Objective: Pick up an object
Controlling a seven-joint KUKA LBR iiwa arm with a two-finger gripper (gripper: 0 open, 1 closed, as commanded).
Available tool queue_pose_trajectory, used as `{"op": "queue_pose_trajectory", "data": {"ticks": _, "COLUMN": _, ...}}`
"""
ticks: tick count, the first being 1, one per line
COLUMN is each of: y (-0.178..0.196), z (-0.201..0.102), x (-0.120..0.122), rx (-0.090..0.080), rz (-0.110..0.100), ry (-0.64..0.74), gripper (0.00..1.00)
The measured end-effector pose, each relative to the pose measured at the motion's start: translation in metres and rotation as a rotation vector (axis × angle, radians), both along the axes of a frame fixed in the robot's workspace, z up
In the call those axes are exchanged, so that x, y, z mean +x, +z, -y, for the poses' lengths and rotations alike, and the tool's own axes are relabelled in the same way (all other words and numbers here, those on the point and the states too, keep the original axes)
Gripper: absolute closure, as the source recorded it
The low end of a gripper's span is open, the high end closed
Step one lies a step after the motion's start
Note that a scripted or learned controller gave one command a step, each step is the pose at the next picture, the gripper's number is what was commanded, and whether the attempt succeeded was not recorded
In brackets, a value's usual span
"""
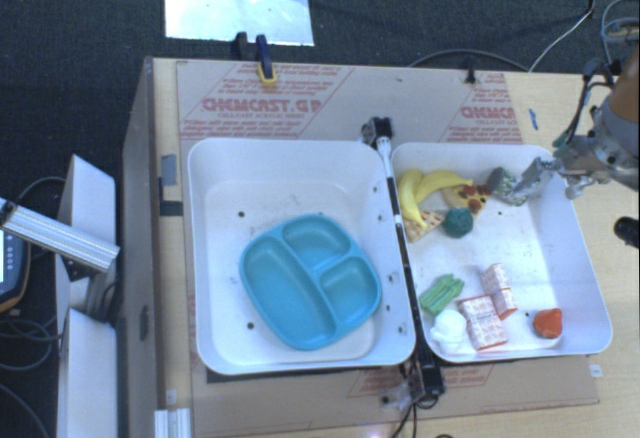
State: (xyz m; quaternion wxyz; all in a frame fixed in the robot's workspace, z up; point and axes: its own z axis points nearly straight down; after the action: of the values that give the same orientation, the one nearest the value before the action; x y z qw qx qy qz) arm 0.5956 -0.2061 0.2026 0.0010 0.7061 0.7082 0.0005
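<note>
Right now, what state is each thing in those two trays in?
Blue plate: flat in left bin.
Bananas: lying in right bin.
Green ball: resting beside the bananas.
Cartons: lying flat.
Gripper: low over right bin.

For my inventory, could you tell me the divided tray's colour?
Light blue; the divided tray shows in the camera view.
</note>
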Motion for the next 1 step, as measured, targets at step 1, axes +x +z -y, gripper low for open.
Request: {"op": "queue_pose_trajectory", "data": {"ticks": 1, "y": -0.0991, "z": -0.0440, "x": 0.0655, "rx": -0.001, "rz": 0.001, "ry": 0.000, "gripper": 0.00}}
